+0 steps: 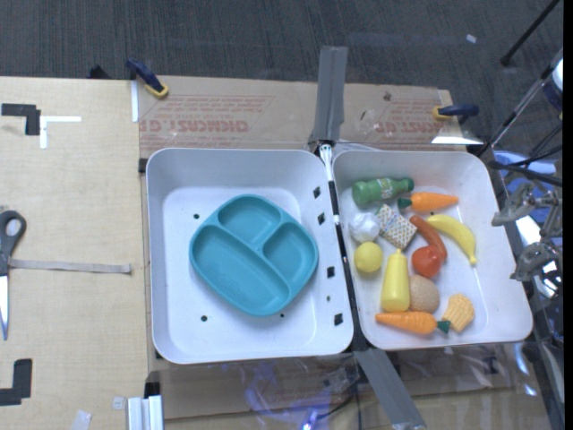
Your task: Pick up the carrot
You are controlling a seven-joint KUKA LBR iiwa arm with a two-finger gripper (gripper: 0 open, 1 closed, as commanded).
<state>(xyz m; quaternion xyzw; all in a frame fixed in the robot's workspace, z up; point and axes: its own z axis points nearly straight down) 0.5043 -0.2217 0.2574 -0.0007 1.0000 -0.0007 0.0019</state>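
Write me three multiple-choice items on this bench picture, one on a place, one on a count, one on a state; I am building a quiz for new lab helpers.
1. Where does the blue plate lie?
A. in the left bin
B. in the right bin
C. on the cardboard behind the bins

2. How many carrots are in the right bin?
A. none
B. one
C. two

3. How does the yellow bottle stand?
A. upright on its base
B. lying on its side among the other food
C. tipped over the bin's rim

Answers:
1 A: the plate rests alone on the floor of the left bin.
2 C: one carrot lies near the far wall by the green bottle, and another carrot lies near the front wall by the corn.
3 B: its whole length shows flat on the bin floor, cap pointing to the far side.
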